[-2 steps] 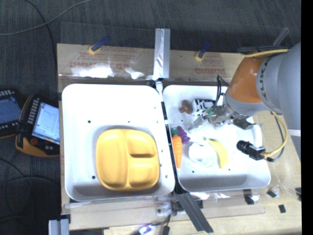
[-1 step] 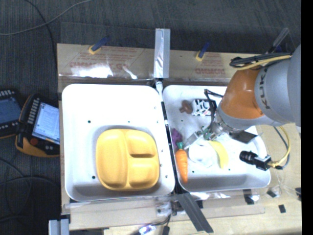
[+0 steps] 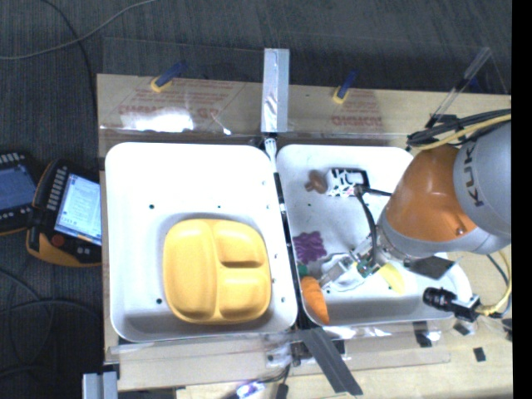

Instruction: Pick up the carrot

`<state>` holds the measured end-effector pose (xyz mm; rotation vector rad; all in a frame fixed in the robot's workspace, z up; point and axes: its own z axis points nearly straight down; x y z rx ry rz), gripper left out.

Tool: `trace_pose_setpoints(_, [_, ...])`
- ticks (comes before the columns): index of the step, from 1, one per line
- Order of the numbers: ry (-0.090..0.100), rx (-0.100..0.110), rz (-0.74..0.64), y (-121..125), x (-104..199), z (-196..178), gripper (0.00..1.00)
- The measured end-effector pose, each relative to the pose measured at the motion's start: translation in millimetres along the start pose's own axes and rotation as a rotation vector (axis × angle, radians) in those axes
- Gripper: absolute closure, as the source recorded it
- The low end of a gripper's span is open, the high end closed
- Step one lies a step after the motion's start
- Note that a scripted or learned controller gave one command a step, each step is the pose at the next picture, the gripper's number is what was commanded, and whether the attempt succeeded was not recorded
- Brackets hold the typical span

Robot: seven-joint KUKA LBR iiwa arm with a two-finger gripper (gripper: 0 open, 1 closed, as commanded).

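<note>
The carrot [image 3: 313, 299] lies in the right bin's [image 3: 416, 307] near-left corner, against the wall. The hand [image 3: 339, 271] hovers just beside it, angled toward it, grip unreadable.

Two white bins [image 3: 125, 223] side by side — the left one carries a yellow tray [image 3: 218, 268]. In the right bin, an orange carrot [image 3: 313, 299] lies at the near-left corner, purple grapes [image 3: 308, 246] sit beside the dividing edge, and a brown lump [image 3: 315, 182] with a black-and-white item [image 3: 342, 181] sits by the far edge. The arm [image 3: 449, 202] — grey with an orange band.
</note>
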<state>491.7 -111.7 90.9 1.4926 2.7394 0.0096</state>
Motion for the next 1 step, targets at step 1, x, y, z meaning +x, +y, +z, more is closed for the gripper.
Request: trace_pose_setpoints(1, [0.023,0.017,-0.309,124.7,-38.4,-121.3,0.0])
